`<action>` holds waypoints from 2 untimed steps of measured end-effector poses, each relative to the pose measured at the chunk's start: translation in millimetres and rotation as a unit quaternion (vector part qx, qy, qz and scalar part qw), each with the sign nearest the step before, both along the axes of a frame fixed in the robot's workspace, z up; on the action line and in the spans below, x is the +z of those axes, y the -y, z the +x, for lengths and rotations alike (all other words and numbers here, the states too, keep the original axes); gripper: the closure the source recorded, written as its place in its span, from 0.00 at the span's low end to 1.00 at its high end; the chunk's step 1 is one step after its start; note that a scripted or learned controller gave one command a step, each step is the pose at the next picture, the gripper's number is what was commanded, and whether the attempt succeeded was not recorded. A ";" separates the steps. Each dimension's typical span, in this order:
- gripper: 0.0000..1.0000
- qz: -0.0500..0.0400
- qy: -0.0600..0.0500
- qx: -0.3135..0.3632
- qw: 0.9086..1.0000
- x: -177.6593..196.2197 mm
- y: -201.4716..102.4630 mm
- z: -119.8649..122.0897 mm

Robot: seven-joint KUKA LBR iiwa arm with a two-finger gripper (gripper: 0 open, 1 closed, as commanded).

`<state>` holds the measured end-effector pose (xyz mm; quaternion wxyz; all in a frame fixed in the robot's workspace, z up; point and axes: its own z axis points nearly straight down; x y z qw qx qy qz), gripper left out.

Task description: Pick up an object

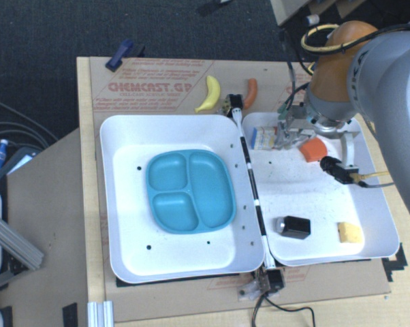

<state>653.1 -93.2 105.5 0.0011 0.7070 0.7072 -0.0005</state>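
**A:** Entry one, the right bin (314, 203). Contents?

**B:** Four loose items.
- Orange piece (312, 148): far end, lying on the bin floor.
- Black box (293, 227): near end, towards the middle divider.
- Yellow block (350, 232): near right corner, apart from the black box.
- Small pale packet (261, 139): far left corner, too small to identify.

**A:** Entry two, the left bin (123, 182)?

**B:** One blue divided plate (190, 191), lying flat and roughly central.

**A:** Anything outside the bins?

**B:** A banana (208, 94) and a small orange stick (250, 92) on the board beyond the far rims.

**A:** Entry three, the gripper (287, 135)?

**B:** Down low at the far end of the right bin, between the pale packet and the orange piece, just beside the latter. How wide it stands cannot be told from this angle. Nothing is visibly in its grasp.

**A:** Task status?

**B:** I judge it to be at the approach stage, with no pick recorded. The orange piece is the likeliest target, being nearest, and it is not lifted. Closing on an item and raising it clear of the bin are both outstanding.
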 end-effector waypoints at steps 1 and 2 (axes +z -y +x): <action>0.00 0.000 0.000 0.000 1.000 -0.2 -0.2 -0.1; 1.00 0.000 0.001 0.000 1.000 10.1 -0.2 0.5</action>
